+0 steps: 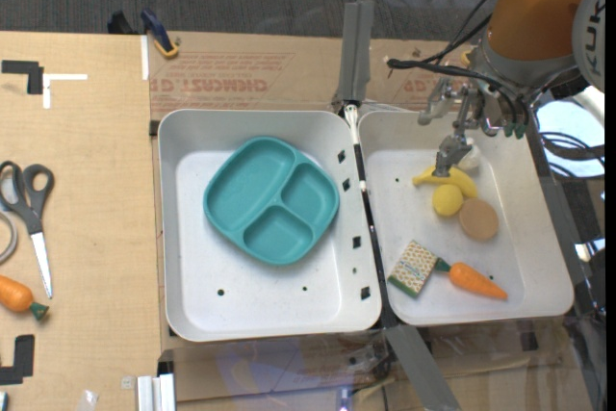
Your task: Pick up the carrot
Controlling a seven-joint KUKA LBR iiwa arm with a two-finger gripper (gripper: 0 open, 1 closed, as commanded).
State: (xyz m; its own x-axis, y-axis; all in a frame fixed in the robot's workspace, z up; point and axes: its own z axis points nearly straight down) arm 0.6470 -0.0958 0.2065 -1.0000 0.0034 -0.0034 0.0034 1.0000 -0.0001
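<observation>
The carrot (475,280) lay in the right bin (539,236), near its front edge, its green stem end pointing left toward a small patterned packet (413,267) just beside it; whatever was printed on the packet was too small to read. Behind the carrot sat a tan round piece (478,219) touching a yellow lemon (447,199), with a banana (450,178) just behind those. The gripper (450,157) hung over the banana, well apart from the carrot, on the grey arm with its orange band (539,0); whether its fingers were parted or closed could not be told. The left bin (178,236) held a teal divided plate (272,199). Behind the bins, a cardboard sheet (231,72) bore red mirrored lettering, not legible. On the wooden bench to the left lay scissors (29,217) and a second carrot (17,295).
</observation>
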